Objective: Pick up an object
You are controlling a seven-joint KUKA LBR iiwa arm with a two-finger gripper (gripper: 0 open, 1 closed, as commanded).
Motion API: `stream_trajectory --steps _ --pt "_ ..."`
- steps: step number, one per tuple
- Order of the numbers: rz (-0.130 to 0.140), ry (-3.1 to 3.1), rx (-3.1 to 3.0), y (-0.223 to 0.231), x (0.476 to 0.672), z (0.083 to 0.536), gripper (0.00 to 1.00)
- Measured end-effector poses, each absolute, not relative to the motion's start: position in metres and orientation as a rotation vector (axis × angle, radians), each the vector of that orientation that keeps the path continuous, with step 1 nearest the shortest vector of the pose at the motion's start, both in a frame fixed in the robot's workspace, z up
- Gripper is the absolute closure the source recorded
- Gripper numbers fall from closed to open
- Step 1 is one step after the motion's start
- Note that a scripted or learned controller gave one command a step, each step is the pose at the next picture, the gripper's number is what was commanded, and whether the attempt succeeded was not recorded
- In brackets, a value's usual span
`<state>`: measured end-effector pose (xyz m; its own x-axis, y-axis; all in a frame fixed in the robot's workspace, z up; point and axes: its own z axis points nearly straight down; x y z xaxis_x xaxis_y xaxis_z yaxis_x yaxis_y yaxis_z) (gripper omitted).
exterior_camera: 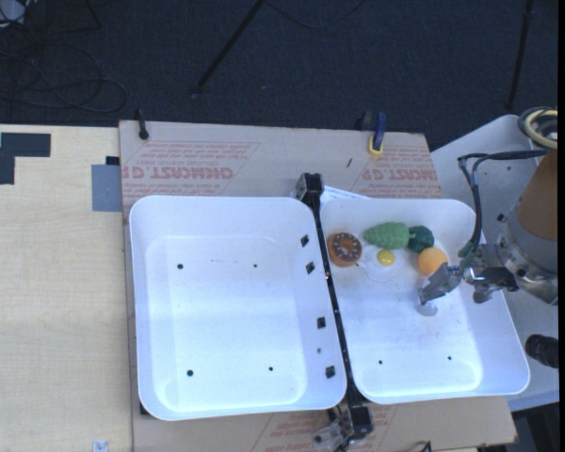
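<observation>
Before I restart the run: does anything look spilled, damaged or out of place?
Nothing stands out. The donut, green toys, orange ball and yellow piece cluster in the right bin.

Two white bins, one doughnut, one orange ball, two green toys.

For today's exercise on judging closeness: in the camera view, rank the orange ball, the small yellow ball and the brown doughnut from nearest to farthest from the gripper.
1. Orange ball: just above and left of the gripper, in the right bin.
2. Small yellow ball: further left, below the green toy.
3. Brown doughnut: farthest, near the divide between the bins.
</observation>
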<state>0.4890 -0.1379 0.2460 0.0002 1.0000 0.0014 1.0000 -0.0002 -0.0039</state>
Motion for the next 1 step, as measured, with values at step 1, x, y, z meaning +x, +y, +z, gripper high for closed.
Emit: stream_trajectory --steps 1 --pt "0.001 -2.224 -2.217 -0.1185 0.5492 0.2116 0.00"
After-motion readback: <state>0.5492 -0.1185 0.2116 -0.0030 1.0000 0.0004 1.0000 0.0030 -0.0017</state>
